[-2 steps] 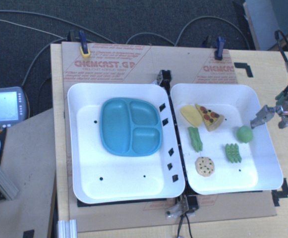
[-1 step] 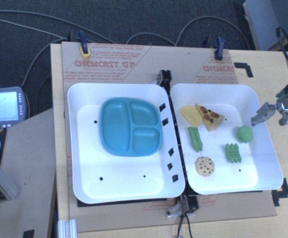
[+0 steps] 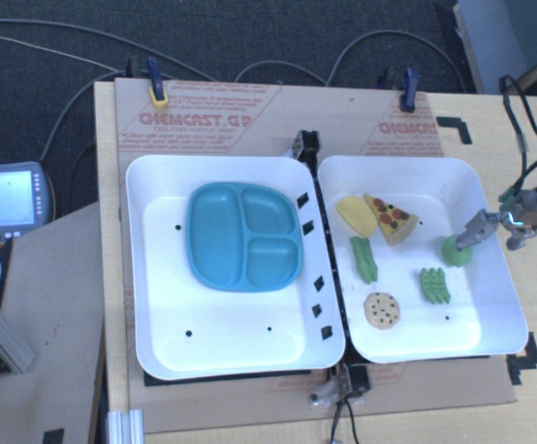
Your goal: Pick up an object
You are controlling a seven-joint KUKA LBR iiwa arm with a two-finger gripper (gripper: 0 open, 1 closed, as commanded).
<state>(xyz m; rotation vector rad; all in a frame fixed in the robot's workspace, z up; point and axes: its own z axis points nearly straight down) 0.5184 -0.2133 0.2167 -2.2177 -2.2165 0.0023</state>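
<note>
The right bin holds several toy foods: a yellow piece, a pizza slice, a long green pod, a cookie, a ridged green piece and a small round green piece. My gripper reaches in over the bin's right wall, low and slanted. Its tip sits right at the round green piece, touching or just above it. I cannot make out whether anything is gripped.
A blue divided plate lies in the left bin. Black clips run along the divider between the bins. Cables hang by the bench's right edge. A small screen stands off to the left.
</note>
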